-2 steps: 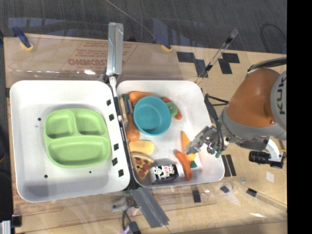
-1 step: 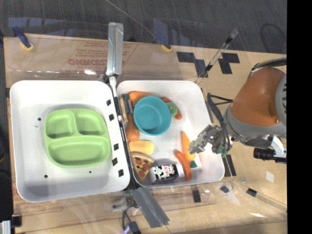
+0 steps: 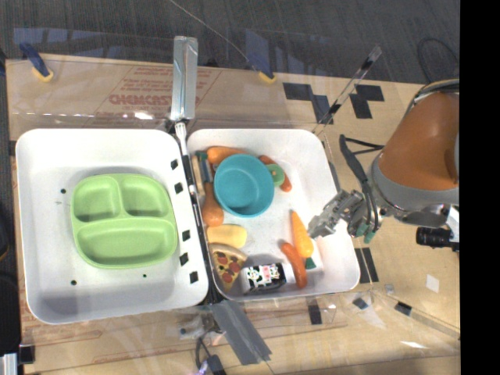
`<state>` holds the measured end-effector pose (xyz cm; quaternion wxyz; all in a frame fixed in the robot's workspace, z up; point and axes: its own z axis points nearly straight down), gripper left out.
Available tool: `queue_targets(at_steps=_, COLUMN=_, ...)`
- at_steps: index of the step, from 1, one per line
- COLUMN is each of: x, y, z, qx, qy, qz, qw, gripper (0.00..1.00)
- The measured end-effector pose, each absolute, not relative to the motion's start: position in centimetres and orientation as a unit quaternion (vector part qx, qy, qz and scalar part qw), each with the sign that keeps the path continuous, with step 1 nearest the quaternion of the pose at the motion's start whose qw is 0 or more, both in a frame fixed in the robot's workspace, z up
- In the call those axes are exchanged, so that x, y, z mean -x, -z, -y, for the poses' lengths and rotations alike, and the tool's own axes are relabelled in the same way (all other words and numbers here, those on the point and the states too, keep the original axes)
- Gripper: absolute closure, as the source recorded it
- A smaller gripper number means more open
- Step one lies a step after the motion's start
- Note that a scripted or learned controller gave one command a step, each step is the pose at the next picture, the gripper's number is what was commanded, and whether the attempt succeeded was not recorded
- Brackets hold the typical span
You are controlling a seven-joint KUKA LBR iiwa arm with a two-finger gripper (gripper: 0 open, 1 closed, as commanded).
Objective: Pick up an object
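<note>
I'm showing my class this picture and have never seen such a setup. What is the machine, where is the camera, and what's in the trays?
One camera looks down at a slant on two white bins. The grey and orange shape at right is a robot arm; its end effector hangs over the right bin's edge, with nothing seen between its fingers. The left bin holds a green divided plate. The right bin holds toy food: a blue bowl, carrots, a pizza slice and a small carton.

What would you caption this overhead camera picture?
Robot gripper hovers beside a carrot in the toy-filled right bin.
</note>
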<state>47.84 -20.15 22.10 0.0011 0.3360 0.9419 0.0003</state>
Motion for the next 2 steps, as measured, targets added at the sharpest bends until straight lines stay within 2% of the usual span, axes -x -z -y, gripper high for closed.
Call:
queue_targets(at_steps=1, x=-48.0, y=-22.9, z=20.1, qx=-0.334, qy=-0.0004, qz=-0.943, qw=0.0, gripper=1.0)
queue_targets(at_steps=2, x=-47.7, y=-18.7, z=21.0, qx=-0.288, qy=-0.0003, qz=-0.958, qw=-0.002, gripper=1.0)
